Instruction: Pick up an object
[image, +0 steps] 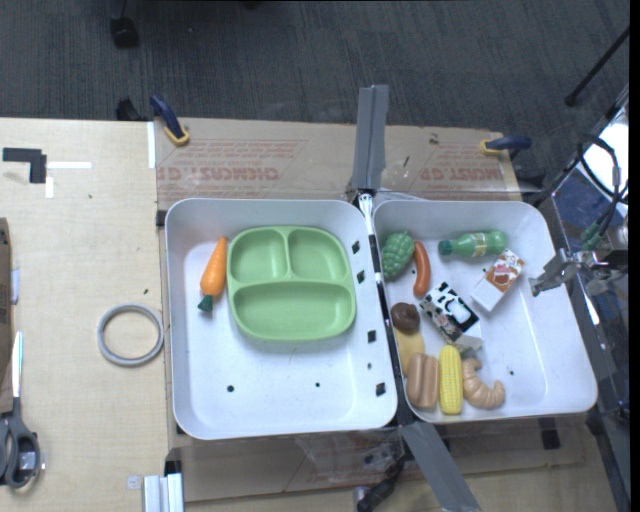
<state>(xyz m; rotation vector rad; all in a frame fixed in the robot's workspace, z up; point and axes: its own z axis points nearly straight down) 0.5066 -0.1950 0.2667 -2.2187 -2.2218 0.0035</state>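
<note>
Dark carpet floor (300, 50) spans twelve o'clock. A pale wooden worktop (70, 260) carries cardboard (260, 165) under two white bins (280, 395). Toy corn (450, 378) lies at five o'clock. Whether the gripper (560, 272), at three o'clock, is open or closed, I cannot tell.

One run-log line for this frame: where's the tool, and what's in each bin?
tool: right bin's right rim, nothing seen held | left bin: tray, carrot | right bin: bottle, corn, croissant
</note>
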